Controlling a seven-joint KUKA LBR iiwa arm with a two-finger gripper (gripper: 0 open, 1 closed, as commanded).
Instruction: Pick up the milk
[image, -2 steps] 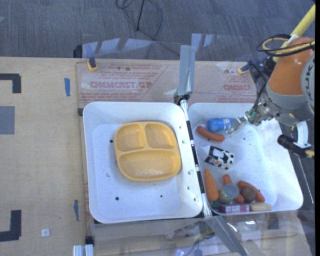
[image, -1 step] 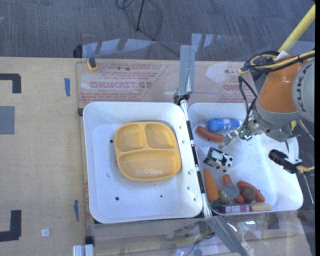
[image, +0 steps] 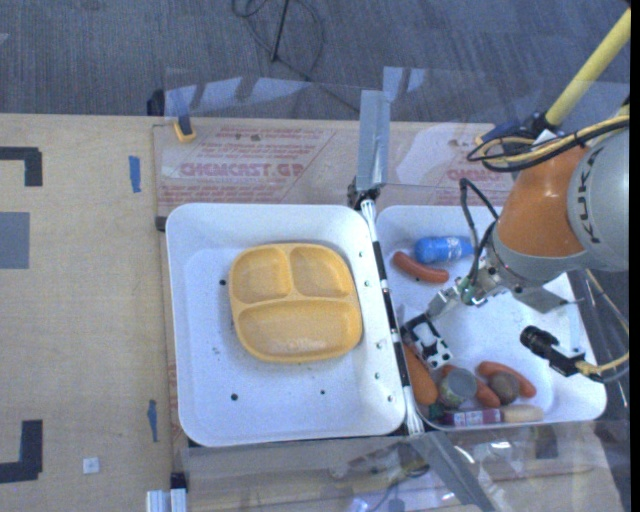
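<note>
A small blue and white container (image: 443, 247), which I take for the milk, lies on its side near the far edge of the right bin (image: 560, 300). Just in front of it lies a red sausage (image: 420, 268). My gripper (image: 427, 338) hangs low over the left side of the right bin, well nearer than the blue container and apart from it. Its black fingers (image: 413, 325) stand open, with only white bin floor between them. An orange carrot (image: 420, 375) lies just in front of the fingertips.
The left bin (image: 200, 400) holds a yellow divided plate (image: 295, 300). At the near edge of the right bin lie a grey round can (image: 460, 385), red-brown sausages (image: 505, 378) and a pale stick-shaped item (image: 490, 415). A black part (image: 545, 345) juts out at the right.
</note>
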